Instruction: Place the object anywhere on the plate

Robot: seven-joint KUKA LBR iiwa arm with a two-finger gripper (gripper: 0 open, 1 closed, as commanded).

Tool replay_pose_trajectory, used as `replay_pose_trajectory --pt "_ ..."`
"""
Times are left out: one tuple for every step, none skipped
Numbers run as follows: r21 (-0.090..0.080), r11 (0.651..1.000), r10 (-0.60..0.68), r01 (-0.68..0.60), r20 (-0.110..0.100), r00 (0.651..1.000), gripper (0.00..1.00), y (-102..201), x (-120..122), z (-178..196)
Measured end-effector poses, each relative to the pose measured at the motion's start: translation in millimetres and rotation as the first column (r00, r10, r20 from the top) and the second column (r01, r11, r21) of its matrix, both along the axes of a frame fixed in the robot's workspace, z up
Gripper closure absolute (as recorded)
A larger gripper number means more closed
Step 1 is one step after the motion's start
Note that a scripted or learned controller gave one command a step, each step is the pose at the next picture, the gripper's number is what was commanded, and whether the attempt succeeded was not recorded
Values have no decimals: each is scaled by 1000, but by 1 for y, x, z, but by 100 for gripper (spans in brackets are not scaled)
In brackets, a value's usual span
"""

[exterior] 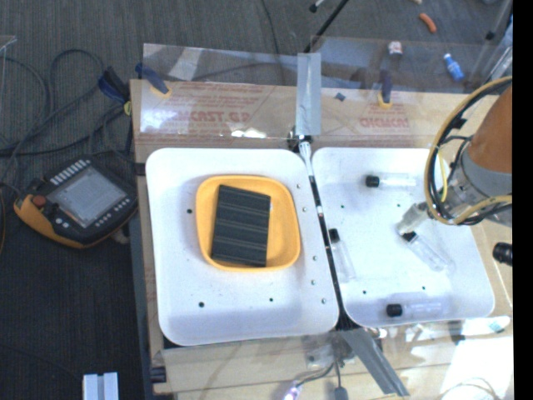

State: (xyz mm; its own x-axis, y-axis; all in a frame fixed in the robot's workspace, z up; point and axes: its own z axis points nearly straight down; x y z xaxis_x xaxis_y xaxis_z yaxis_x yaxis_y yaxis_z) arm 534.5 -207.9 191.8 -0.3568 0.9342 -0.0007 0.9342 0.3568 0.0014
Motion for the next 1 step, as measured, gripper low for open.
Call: replay_pose_trajectory --pt "0 1000 0 0 0 1000 0 0 0 0"
